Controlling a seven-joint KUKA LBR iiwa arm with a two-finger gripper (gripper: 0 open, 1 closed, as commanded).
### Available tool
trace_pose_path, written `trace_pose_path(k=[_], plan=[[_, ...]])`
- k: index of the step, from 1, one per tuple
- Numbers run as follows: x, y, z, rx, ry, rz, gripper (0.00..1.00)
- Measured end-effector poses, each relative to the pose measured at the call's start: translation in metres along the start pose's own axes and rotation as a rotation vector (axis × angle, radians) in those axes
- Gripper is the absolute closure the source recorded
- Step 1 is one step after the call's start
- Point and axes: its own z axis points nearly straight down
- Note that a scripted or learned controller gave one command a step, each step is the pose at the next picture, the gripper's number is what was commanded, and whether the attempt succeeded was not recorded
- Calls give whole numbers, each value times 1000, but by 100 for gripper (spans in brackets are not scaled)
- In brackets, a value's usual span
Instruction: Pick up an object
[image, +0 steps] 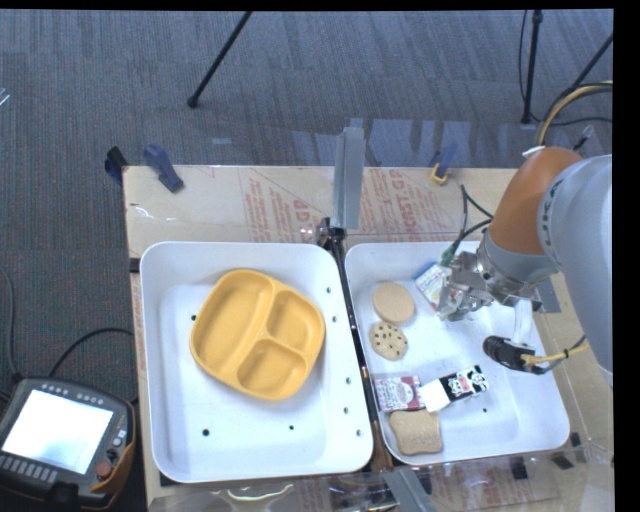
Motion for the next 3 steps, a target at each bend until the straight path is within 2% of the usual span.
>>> trace_pose_path(k=[1, 2, 3], plan=[[-49, -20, -49, -5, 1, -229, 100], [-49, -20, -48, -3, 2, -228, 0], [-43, -37, 12, 4, 3, 191, 0]])
